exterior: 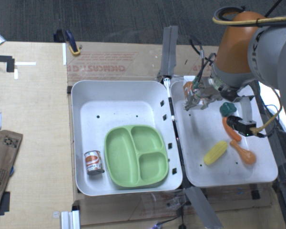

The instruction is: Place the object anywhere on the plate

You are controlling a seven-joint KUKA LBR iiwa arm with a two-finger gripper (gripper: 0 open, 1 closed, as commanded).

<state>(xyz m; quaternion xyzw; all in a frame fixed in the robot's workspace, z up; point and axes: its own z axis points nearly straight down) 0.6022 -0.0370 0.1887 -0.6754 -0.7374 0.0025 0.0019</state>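
Observation:
A green divided plate (135, 155) lies in the left bin (86, 99), toward its front. My gripper (194, 102) is low over the back left corner of the right bin (257, 173). Just behind it, partly hidden by the wrist, is a small orange and white object (187, 87). I cannot see anything held in the gripper. Further right in the same bin lie a teal object (227, 109), an orange carrot-like piece (231, 129), a yellow corn cob (215, 153) and an orange pear-shaped piece (244, 155).
A small red and white can (93, 162) stands in the left bin, touching the plate's left side. The arm's orange band (238, 37) and grey body cover the right bin's back right. A metal divider (169, 51) rises between the bins at the back.

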